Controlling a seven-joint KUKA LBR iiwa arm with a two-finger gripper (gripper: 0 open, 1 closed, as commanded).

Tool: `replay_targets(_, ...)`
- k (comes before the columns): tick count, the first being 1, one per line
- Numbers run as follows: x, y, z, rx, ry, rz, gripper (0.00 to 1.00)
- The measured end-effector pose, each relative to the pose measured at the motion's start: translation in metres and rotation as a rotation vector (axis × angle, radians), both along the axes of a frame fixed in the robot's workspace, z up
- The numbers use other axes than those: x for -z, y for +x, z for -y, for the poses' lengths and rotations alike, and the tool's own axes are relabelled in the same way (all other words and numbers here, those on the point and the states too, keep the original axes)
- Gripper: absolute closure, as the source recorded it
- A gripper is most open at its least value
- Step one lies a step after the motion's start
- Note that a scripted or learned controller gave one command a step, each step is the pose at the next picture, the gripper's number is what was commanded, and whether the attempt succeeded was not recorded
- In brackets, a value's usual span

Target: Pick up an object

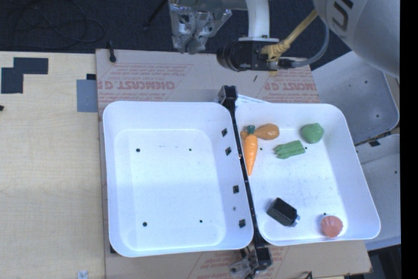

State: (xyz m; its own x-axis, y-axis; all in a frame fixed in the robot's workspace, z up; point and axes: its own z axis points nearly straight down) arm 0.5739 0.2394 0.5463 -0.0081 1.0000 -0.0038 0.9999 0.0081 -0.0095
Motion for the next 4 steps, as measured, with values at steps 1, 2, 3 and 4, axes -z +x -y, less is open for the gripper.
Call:
replay_targets(1,-0.009,0.0,-0.002,-0.006,-0.002,-0.005,1.0)
replay_targets(2,0.01,0.035,-0.005,0.008,0.001,0.006,1.0)
replay_targets(3,0.0,0.034,-0.005,0.005,0.0,0.002,1.0)
replay_targets(4,-0.009,0.033,-0.007,0.0,-0.002,-0.003,1.0)
